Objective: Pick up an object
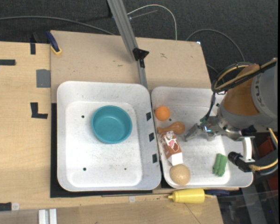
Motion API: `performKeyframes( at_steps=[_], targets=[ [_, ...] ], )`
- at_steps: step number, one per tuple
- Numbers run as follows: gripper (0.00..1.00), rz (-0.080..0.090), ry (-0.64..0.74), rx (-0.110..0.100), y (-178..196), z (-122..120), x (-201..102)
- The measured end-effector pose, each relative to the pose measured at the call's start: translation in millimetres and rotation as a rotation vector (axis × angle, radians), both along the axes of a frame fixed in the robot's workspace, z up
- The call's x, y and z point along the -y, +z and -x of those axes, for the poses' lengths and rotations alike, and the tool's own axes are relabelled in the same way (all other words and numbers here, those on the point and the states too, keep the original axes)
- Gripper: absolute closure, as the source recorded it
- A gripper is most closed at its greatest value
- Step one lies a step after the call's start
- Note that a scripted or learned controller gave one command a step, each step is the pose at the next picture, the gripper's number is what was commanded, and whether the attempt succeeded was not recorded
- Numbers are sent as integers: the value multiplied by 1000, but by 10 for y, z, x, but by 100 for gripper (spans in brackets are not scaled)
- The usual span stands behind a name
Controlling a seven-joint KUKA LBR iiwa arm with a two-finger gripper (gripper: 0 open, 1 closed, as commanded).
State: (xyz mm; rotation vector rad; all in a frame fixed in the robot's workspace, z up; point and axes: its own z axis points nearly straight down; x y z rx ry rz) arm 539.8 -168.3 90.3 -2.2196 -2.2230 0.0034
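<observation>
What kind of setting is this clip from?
Probably a robotics lab test bench: two white bins on a wooden benchtop, loose cables on dark carpet, toy food such as an orange ball and a teal bowl.

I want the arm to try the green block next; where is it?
The green block lies in the right bin, near its lower right corner, right of the tan ball.

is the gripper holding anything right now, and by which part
Nothing is held. The gripper hangs over bare floor of the right bin, with no object between its fingers; the small orange-brown piece lies just beside it.
</observation>
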Motion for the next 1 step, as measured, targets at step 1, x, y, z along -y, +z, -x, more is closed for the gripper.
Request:
performKeyframes(
  at_steps=[1],
  targets=[
    [100, -2, 1, -2, 111, 0, -8]
  ],
)
